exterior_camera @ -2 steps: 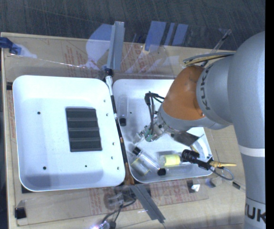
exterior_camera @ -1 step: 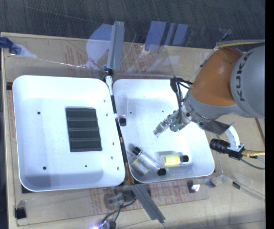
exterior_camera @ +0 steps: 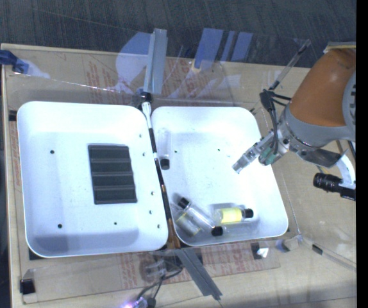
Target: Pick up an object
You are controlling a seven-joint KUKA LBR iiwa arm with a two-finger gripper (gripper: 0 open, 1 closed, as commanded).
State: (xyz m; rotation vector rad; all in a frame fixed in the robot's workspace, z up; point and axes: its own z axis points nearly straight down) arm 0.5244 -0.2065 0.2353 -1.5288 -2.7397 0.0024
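yellow vial (exterior_camera: 231, 214) — clear, black cap, lying flat | pincer (exterior_camera: 243, 163) — grip state unclear

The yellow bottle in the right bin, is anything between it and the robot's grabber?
Nothing visible. The gripper hangs over bare bin floor up and right of the yellow bottle. A clear bottle lies on its far left side.

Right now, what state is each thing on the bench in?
dark ridged block: lying flat in the left bin.
yellow-filled bottle: on its side in the right bin, black cap on.
clear bottle: on its side, beside the yellow one.
small dark piece: resting by the right bin's left wall.
gripper: over the right bin, holding nothing.
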